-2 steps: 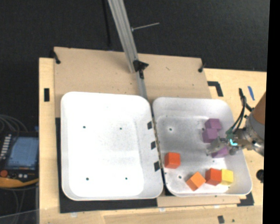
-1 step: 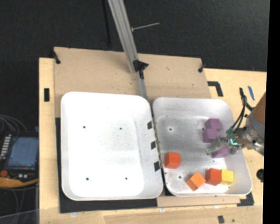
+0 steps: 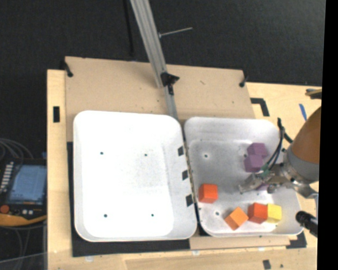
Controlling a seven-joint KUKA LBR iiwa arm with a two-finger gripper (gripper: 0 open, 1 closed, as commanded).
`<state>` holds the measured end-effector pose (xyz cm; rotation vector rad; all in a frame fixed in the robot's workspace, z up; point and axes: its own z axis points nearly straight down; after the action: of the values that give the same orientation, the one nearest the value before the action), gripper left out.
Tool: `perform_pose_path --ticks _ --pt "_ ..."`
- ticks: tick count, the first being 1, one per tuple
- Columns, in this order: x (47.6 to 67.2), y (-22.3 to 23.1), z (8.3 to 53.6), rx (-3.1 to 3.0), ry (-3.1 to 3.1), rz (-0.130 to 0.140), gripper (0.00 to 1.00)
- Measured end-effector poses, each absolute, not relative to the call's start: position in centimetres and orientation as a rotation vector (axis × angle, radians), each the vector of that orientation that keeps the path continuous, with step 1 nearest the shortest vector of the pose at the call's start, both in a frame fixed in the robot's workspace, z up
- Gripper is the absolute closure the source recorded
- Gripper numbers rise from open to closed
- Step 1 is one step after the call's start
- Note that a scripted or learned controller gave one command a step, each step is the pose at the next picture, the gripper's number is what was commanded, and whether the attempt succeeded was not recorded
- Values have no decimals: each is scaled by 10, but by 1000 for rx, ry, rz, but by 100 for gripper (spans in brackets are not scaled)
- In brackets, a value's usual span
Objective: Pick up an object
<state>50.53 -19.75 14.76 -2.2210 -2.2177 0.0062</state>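
Three orange blocks (image 3: 209, 193), one purple (image 3: 255, 156), one yellow (image 3: 274, 212)

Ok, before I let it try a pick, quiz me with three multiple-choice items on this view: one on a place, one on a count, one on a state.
1. Which bin holds the blocks?
A. the left bin
B. the right bin
C. both

2. How many orange-to-red blocks lie there?
A. one
B. three
C. five

3. How does the yellow block sit?
A. stacked on the purple block
B. alone in a far corner
C. right beside a red block

Key: B, all blocks lie in the right bin, none in the left bin. B, one, another and a red block. C, the yellow block adjoins it, away from the purple block.
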Motion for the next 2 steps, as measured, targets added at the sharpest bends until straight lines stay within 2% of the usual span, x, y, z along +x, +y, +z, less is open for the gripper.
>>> perform_pose_path --ticks 1,2 --pt "506 -200 98 -2227 -2222 0 0" --pt "508 -200 111 -2236 -2219 -7 100"
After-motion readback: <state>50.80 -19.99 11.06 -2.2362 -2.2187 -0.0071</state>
